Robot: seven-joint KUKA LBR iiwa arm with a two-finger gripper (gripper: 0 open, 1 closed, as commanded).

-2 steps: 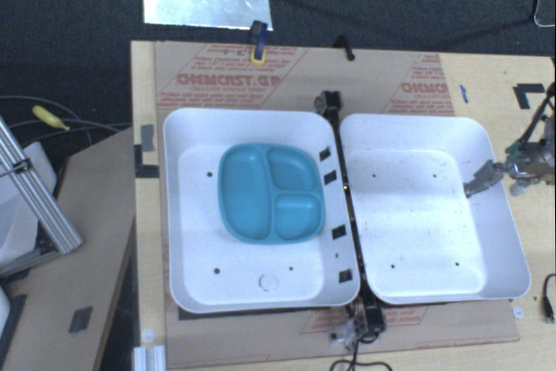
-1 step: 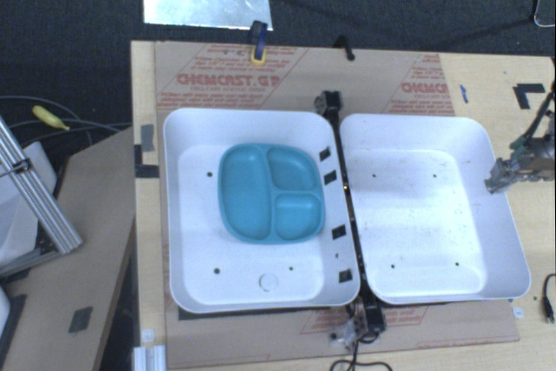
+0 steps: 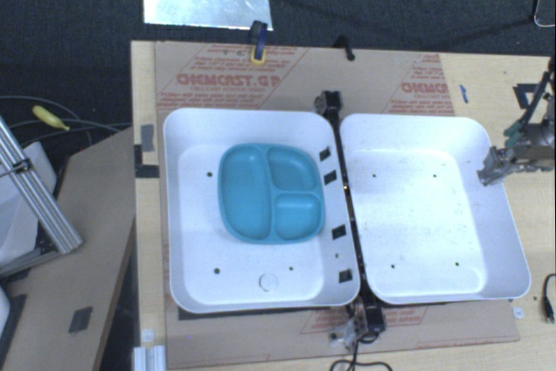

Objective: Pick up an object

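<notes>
At the right edge of the frame, about halfway down, we see the claw [image 3: 493,173]: a small grey metal piece, pale and dull, with blocky, angular parts. Above it we make out a greenish-teal patch on the body and thin dark struts or cables rising toward the upper right. Finer details such as screws or markings are too small for us to tell.

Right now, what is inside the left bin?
A blue divided plate lies flat in the left bin; its three compartments look bare. Whatever is beneath the plate is covered.
</notes>
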